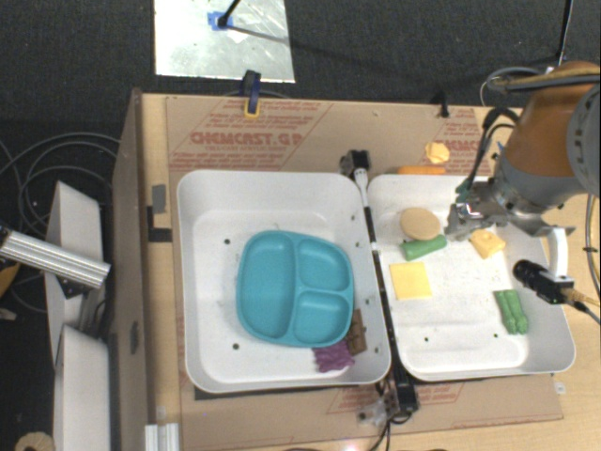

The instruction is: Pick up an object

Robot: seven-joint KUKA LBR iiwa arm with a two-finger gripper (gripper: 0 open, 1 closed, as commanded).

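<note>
In the right of 2 white bins, I see my gripper low beside a tan bread roll, with a green piece just below it; I cannot tell its state. A yellow square, a cheese wedge and green beans lie nearby. The left bin holds a teal divided plate.
</note>
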